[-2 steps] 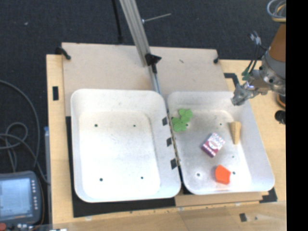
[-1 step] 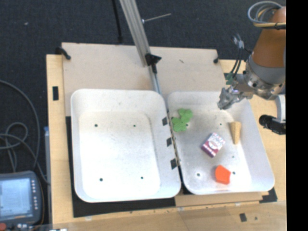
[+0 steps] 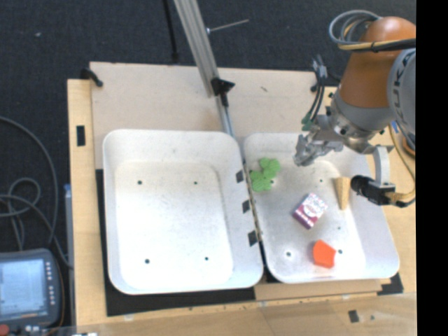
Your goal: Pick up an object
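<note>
A dark carpeted floor (image 3: 84, 19) surrounds a pale wooden tabletop (image 3: 154, 96), and loose black cables (image 3: 28, 187) curl across the floor off the tabletop's left edge, above a small screen device (image 3: 24, 289) near its front-left corner. A slanted aluminium rail (image 3: 199, 40) comes down from the far edge and ends between the two white bins.

The left bin (image 3: 175, 208) takes up the tabletop's left and middle part. The right bin (image 3: 364, 257) sits touching it, toward the right edge. In the right bin, a green object (image 3: 264, 174) lies against the wall next to the left bin, toward the far side. A purple-and-white packet (image 3: 310, 210) lies near the bin's middle. An orange block (image 3: 323, 254) sits closer to the front edge, and a tan cone (image 3: 341, 191) lies toward the right edge, beside a black-and-white fitting on the arm.

The grey arm with its orange band (image 3: 371, 61) reaches in from the tabletop's right edge. The claw (image 3: 306, 154) hangs over the far part of the right bin, between the green object and the cone, with nothing visibly between its fingers; whether they are spread or pressed together I cannot tell.
</note>
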`<act>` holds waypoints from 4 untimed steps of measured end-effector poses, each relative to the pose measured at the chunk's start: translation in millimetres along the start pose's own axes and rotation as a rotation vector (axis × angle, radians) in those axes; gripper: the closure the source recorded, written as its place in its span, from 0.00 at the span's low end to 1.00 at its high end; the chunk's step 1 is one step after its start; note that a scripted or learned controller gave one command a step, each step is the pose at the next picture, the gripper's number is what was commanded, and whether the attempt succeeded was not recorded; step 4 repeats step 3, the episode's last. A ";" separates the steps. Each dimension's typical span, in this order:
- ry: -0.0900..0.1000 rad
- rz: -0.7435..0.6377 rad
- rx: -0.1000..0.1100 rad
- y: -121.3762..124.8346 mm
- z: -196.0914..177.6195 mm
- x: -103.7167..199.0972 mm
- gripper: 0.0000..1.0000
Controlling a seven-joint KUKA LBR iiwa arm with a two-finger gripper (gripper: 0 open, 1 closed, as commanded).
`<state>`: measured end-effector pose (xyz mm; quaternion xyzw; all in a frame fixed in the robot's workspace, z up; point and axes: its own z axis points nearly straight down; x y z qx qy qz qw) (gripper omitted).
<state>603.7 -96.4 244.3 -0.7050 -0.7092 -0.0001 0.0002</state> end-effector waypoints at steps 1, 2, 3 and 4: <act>0.001 0.000 0.000 -19.2 9.0 54.4 1.00; 0.001 -0.001 0.000 -38.1 16.5 107.6 1.00; 0.002 -0.002 0.000 -53.2 16.6 164.8 1.00; 0.002 -0.002 0.000 -53.2 16.6 164.8 1.00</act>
